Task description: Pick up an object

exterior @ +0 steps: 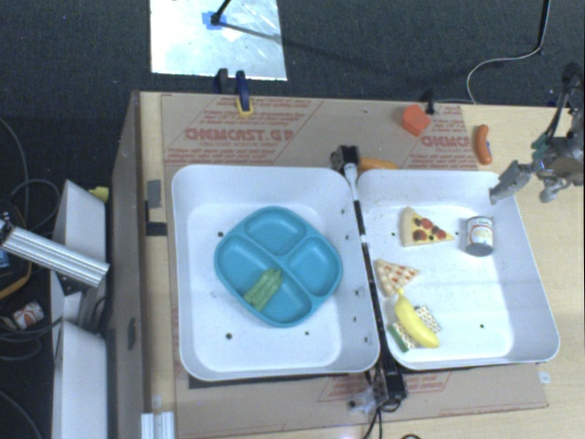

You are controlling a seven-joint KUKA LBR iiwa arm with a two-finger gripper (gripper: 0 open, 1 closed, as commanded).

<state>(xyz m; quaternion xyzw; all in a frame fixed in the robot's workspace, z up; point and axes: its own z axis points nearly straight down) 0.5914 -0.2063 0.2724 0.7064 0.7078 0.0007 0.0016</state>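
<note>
1. The pincer [512, 183] is hanging at the right edge of the scene, just over the far right corner of the right bin [526, 273]; nothing is lying between its tips, and whether they are spread or closed cannot be told from here.
2. The small can [478, 235] is standing upright in the right bin, near the far right wall and closest to the pincer, so it is probably the easiest thing to pick. It is showing a silvery top and a pale printed label.
3. A pizza slice [423, 228] is lying just left of the can, apart from it. A second pizza slice [395, 274] and a banana [416, 323] are lying nearer the front, beside the divider.
4. The left bin [196, 273] is carrying a blue compartment plate [277, 265] with a green piece [263, 287] in one section.
5. For a sound grasp, the pincer should be coming straight down over the can, straddling its round sides and keeping clear of the bin wall, which may block one tip.
</note>
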